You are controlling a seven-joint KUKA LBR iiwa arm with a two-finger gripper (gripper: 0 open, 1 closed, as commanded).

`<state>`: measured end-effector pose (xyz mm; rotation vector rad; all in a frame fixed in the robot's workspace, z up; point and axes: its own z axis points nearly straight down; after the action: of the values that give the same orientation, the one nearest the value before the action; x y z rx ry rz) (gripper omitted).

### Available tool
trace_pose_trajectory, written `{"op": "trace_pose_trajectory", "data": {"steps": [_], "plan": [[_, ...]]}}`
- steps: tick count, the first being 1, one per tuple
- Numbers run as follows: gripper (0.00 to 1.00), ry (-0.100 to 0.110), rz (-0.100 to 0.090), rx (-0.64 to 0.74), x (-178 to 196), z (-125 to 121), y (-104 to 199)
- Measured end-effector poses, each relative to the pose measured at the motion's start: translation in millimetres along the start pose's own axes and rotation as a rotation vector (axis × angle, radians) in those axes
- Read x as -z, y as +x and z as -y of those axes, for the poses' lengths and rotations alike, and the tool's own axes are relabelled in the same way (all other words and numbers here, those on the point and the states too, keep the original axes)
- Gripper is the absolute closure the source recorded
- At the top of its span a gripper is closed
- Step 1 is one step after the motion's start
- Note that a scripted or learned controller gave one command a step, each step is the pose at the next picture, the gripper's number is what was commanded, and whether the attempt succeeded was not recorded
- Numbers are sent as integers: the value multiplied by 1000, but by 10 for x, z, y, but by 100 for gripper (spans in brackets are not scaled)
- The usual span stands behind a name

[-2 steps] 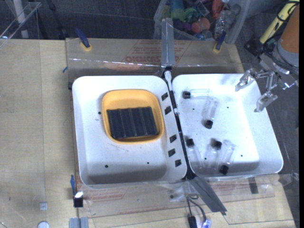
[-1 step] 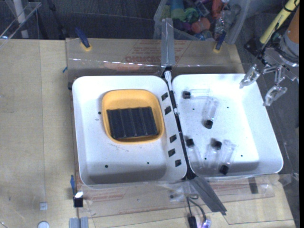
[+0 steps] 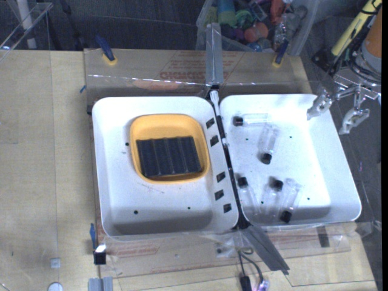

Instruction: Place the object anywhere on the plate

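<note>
Left bin (image 3: 109,162): 1 yellow plate (image 3: 140,128) at centre, bearing 1 dark ribbed tray (image 3: 168,157). Right bin (image 3: 339,180): about 5 clear black-capped vials (image 3: 267,143) scattered from 11 to 6 o'clock. Gripper (image 3: 337,113): over the right bin's 2 o'clock corner, fingers apart, holding nothing.

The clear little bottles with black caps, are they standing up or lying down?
Mostly lying down: the clear plastic vials with black caps rest on their sides, scattered across the floor of the right white bin.
</note>
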<state>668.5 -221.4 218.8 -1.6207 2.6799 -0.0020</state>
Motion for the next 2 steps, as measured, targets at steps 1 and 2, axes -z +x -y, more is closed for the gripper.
{"op": "trace_pose_trajectory", "data": {"steps": [1,2], "plan": [[0,0,0,311,196,1,-3],[0,-5,1,642,101,-6,1]]}}
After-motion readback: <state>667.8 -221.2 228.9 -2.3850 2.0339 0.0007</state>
